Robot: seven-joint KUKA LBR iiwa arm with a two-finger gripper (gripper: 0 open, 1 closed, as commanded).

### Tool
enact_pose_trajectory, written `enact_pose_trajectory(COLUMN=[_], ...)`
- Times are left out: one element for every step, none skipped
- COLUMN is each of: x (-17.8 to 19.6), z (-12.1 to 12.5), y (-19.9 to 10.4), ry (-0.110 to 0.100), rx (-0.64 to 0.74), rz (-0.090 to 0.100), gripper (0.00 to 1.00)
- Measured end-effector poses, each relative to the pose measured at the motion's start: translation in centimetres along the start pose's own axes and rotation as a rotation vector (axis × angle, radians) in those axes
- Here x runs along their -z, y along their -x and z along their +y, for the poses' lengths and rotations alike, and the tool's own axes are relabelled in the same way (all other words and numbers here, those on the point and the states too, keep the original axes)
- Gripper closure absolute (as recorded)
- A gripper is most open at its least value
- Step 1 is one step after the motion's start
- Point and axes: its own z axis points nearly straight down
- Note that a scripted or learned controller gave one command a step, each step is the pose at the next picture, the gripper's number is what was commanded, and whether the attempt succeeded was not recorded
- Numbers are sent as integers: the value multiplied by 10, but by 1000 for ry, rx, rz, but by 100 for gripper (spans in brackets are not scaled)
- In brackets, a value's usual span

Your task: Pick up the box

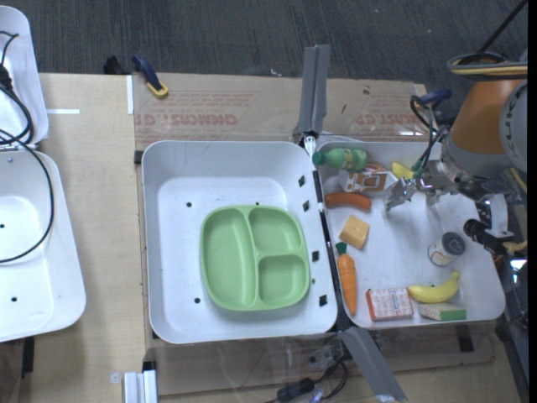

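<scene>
Mostly the left bin [168,225] is taken up by a green divided plate [255,258]. Beside it, the right bin [403,250] carries the clutter, with the grey arm [491,133] reaching over its far corner. A carrot [347,280] lies along the inner wall, a banana [435,290] sits near the front, and the box [389,304], pinkish and flat, rests just left of it. The gripper [409,188] hangs above the bin floor beside a small carton [370,180], apparently gripping nothing; whether its pincer is wide or narrow I cannot tell.

Dark grey carpet floor [252,19], pale wooden bench [92,141], brown cardboard sheet [218,107] along its back edge
</scene>
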Motion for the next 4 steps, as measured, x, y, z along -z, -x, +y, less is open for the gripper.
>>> enact_pose_trajectory(x=[2,1,66,61], z=[14,-49,35,11], y=[1,-24,25,-42], ry=[3,1,3,1], rx=[266,258,116,-5], rz=[-2,0,-3,0], gripper=[0,0,0,0])
